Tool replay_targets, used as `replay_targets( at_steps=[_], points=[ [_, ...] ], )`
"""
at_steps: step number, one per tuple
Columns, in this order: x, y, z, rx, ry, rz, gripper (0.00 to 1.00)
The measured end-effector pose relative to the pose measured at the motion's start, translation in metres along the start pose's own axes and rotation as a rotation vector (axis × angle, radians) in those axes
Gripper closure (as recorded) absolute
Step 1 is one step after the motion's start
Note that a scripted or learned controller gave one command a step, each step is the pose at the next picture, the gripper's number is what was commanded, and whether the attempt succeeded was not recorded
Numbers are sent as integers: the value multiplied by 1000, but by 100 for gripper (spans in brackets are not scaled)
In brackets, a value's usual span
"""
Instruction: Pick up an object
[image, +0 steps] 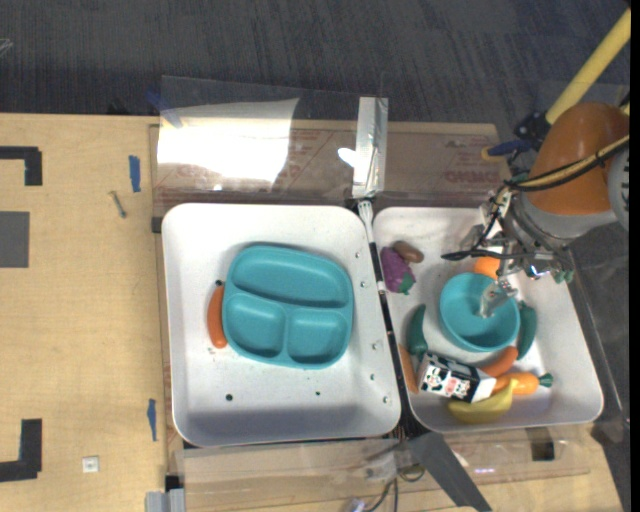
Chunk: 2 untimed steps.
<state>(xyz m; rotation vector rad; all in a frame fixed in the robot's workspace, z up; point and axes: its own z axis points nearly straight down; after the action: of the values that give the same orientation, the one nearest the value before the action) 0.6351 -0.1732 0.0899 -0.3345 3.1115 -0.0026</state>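
My gripper (497, 297) hangs over the right bin (580, 340), with its tip above the inside of a teal bowl (470, 322). Around the bowl lie a purple bunch of grapes (398, 268), an orange piece (484, 266) behind it, a black-and-white carton (446, 380), a yellow banana (484, 400) and an orange carrot (525, 382) in front. The arm's orange band (580, 150) sits above the wrist at the upper right.
The left bin (190, 390) holds a teal divided plate (288, 305) with an orange sausage-shaped piece (215, 320) along its left side. A wall (385, 330) separates the two bins. A clear plastic sheet (240, 145) lies behind the left bin.
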Motion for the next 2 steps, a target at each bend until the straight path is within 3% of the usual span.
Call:
replay_targets(
  at_steps=[1,2],
  points=[
    [-5,-1,-17,6,-14,0,100],
    [-3,0,-13,3,-8,0,0]
  ],
)
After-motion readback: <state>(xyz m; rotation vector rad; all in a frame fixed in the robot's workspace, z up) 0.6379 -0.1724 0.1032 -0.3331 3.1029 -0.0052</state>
